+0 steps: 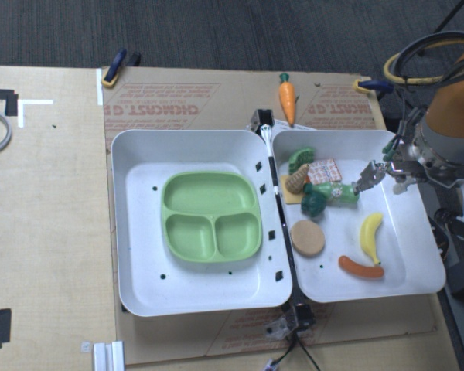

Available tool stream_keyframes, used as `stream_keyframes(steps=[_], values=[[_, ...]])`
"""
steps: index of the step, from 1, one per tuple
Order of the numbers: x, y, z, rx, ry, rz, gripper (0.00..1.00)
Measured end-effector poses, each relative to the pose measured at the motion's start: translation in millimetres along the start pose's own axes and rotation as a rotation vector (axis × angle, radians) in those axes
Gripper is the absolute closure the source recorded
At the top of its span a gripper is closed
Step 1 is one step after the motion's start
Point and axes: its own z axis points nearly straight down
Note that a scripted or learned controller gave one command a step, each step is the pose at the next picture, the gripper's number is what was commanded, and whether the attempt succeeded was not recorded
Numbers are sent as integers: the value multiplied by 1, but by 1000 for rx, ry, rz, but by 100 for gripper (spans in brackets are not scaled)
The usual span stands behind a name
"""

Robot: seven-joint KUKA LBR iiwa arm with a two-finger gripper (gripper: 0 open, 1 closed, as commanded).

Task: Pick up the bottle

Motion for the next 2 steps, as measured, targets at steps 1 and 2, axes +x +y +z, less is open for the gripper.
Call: stream_keyframes(steps=[1, 2], values=[[0, 0, -9, -1, -1, -1, 100], [60, -74, 0, 0, 0, 21, 100]])
